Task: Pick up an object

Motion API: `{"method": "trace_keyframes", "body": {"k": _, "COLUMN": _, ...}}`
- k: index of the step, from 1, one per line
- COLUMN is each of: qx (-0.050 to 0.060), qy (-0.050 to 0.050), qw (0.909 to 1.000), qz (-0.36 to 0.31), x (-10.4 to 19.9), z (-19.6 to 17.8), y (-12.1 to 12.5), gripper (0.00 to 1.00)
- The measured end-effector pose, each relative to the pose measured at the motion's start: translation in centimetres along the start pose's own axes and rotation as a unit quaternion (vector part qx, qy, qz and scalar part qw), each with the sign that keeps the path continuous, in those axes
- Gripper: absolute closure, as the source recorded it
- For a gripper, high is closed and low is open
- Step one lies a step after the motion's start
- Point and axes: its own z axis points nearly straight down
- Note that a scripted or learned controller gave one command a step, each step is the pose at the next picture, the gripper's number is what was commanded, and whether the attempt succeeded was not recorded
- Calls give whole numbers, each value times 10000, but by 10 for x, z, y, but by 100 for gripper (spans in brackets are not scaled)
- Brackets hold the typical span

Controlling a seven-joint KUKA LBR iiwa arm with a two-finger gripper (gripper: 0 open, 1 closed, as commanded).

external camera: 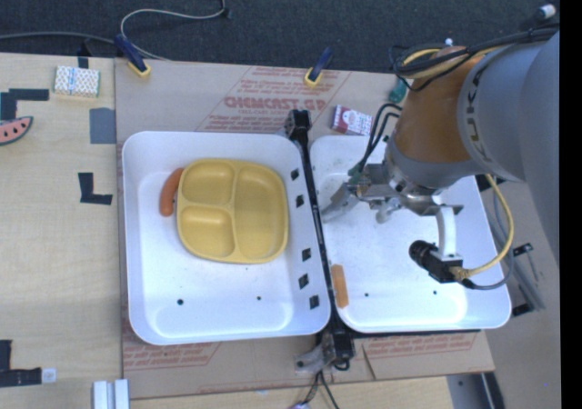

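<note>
My gripper (344, 200) hangs over the left part of the right bin (473, 303), near the divider between the bins, pointing left. The arm's orange band sits just above it. A small orange sausage-shaped piece (338, 285) lies at the right bin's left edge, well below the gripper and apart from it. In the left bin (209, 307) a yellow divided plate (233, 210) lies flat, and another orange sausage-shaped piece (168, 192) rests against its left side. I see nothing held at the gripper.
A red and white packet (350, 119) lies on the cardboard behind the right bin. Yellow clamps (317, 74) and a blue-tipped clamp (133, 53) hold the cardboard's far edge. A patterned block (76, 81) and a watermelon-slice toy (14, 130) sit far left.
</note>
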Motion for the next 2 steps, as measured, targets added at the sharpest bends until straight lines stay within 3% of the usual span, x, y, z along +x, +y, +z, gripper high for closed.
{"method": "trace_keyframes", "body": {"k": 1, "qx": -4, "qy": -5, "qw": 10000, "qz": 1, "x": -5, "z": 0, "y": 71, "gripper": 0}}
{"method": "trace_keyframes", "body": {"k": 2, "qx": -1, "qy": -5, "qw": 10000, "qz": 4, "x": 20, "z": 0, "y": 60, "gripper": 0}}
